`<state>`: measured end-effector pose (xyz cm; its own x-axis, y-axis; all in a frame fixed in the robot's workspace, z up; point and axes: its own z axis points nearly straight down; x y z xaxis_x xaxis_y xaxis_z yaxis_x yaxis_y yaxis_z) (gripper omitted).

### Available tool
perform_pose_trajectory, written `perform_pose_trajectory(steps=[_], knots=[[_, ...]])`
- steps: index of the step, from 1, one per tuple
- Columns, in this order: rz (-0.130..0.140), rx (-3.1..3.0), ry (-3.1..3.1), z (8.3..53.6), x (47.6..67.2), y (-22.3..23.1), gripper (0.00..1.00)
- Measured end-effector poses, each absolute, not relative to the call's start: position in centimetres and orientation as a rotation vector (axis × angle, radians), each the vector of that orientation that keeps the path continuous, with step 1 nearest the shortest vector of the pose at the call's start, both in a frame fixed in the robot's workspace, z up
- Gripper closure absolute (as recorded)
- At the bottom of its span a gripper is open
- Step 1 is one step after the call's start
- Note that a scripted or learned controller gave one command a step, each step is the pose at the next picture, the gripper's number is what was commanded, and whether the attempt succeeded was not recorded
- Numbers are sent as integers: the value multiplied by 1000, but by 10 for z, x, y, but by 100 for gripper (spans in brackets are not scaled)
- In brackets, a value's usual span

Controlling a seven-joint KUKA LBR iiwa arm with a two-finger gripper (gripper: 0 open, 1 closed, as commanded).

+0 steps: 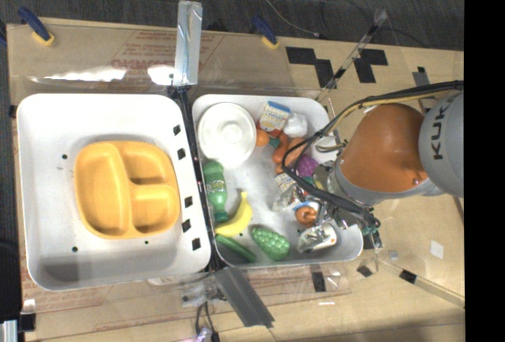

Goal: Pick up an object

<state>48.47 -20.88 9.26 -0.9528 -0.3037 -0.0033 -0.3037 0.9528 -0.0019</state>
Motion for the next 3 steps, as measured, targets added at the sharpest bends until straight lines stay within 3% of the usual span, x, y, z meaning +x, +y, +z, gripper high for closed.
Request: perform_pose_trajectory(steps=[3], knots=[[2, -568, 3090, 92, 492, -209, 0]])
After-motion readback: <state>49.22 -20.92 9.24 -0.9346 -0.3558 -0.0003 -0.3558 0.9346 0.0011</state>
